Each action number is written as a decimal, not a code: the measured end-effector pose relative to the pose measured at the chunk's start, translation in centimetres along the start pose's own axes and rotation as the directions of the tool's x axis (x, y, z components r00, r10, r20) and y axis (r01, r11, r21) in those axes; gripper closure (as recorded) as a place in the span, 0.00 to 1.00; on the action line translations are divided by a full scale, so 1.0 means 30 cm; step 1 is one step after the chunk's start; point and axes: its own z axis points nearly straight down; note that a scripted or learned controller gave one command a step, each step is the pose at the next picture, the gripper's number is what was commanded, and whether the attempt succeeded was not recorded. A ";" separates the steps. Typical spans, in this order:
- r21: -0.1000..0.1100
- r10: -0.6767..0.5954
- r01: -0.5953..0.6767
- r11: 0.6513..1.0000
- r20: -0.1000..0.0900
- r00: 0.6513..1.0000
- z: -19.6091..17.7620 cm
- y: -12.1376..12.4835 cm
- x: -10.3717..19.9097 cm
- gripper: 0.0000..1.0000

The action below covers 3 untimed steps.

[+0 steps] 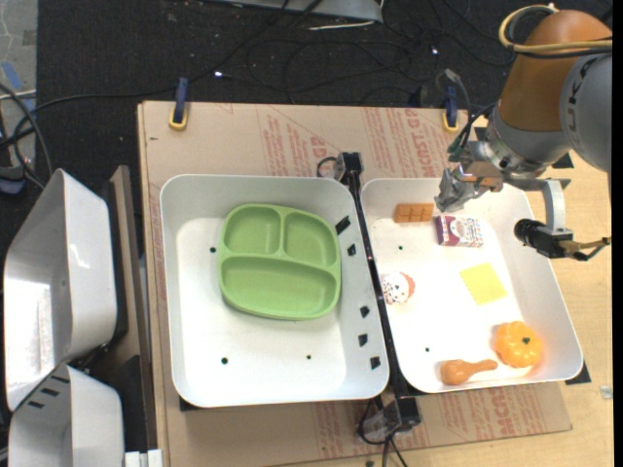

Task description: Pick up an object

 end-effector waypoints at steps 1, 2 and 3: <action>0.003 -0.006 0.006 1.000 -0.002 1.000 -0.046 -0.028 0.166 1.00; 0.004 -0.007 0.007 1.000 -0.002 1.000 -0.044 -0.042 0.325 1.00; 0.004 -0.008 0.008 1.000 -0.003 1.000 -0.088 -0.098 0.497 1.00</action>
